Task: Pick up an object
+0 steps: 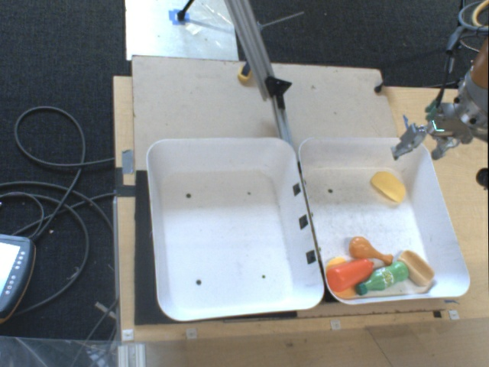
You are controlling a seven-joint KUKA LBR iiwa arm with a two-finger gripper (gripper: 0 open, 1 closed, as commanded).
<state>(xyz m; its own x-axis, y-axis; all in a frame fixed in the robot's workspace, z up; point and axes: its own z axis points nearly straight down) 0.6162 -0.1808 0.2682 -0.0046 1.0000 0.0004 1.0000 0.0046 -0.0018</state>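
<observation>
Currently, step: approach, as I judge it; nothing is gripped yet and no object has left the bins.
Gripper: the grey two-finger gripper (424, 138) hangs over the far right corner of the right-hand shallow white plastic bin (447, 205), reaching in from the right.
Fingers: spread apart, one dark tip toward the bin's inside and one nearer its rim, with nothing between them and touching nothing that I can make out.
Nearest object: a flat yellow rounded piece (389, 187) lies alone on the bin floor, near the gripper and a little toward the camera from it.
Other objects: an orange drumstick-shaped toy (367, 248), a red-orange carrot-like toy (349, 271), a green bottle-shaped toy (384, 278) and a tan bun-shaped toy (416, 267) crowd together, touching, in the near corner of the same bin.
Left bin: the other white bin (164, 228) sits just beside, sharing a rim.
Next move: likely a short shift over the yellow piece, then straight down with the fingers astride it; being flat, it may slip out.
</observation>
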